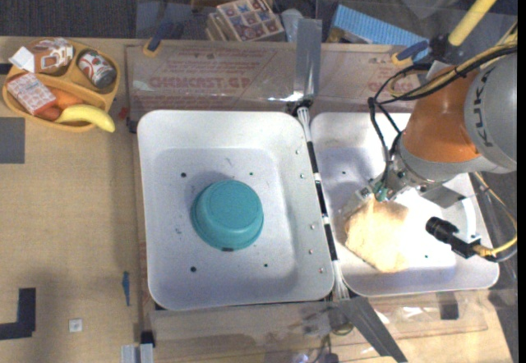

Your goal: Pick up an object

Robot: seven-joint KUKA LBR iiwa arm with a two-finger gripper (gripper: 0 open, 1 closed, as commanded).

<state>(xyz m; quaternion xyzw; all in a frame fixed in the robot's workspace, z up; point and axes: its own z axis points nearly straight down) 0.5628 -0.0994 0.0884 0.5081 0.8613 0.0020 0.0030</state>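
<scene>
A teal bowl (228, 214) lies upside down in the middle of the left bin (164, 148). A pale tan, soft-looking lump (380, 237) rests in the right bin (345, 156), toward its front. My gripper (381, 190) is low in the right bin, right at the lump's upper edge, under the orange-banded wrist (440, 135). The wrist hides most of the gripper.
An orange tray (49, 98) with a banana, cans and boxes sits at the far left of the bench. Cardboard and clutter lie behind the bins. A black cable plug (444, 230) and cables hang by the arm over the right bin.
</scene>
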